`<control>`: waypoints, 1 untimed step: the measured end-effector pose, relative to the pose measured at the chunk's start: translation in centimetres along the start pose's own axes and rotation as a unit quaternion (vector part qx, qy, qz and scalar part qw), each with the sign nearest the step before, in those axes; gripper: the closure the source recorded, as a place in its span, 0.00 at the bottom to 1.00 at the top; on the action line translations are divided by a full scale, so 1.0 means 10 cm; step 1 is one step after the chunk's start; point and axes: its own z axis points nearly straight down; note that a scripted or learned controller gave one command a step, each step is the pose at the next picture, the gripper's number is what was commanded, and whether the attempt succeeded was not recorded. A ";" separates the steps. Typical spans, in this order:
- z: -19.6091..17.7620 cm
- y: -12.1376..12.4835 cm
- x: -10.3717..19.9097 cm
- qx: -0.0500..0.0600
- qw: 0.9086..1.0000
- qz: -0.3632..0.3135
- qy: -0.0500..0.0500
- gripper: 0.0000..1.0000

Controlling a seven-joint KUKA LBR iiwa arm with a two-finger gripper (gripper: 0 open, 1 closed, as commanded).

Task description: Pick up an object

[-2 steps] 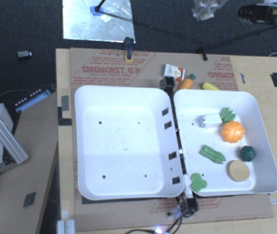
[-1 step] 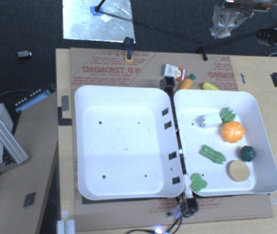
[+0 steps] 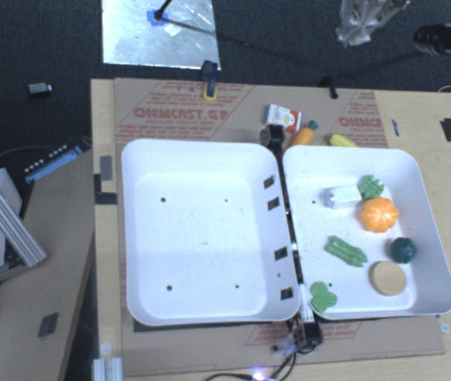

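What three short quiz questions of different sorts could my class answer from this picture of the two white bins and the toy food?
1. True or false: the round orange pumpkin-like toy lies in the right white bin.
2. Multiple choice: which thing lies nearest the round tan disc? A) the dark green ball B) the small orange carrot toy C) the yellow toy on the cardboard
3. Fill in: the claw hangs above the dark floor, beyond the bench's ____ edge.

Key: 1 true; 2 A; 3 far.
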 end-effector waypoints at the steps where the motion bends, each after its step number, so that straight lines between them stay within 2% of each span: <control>1: -0.18 0.00 0.30 0.001 1.000 -0.001 0.000 1.00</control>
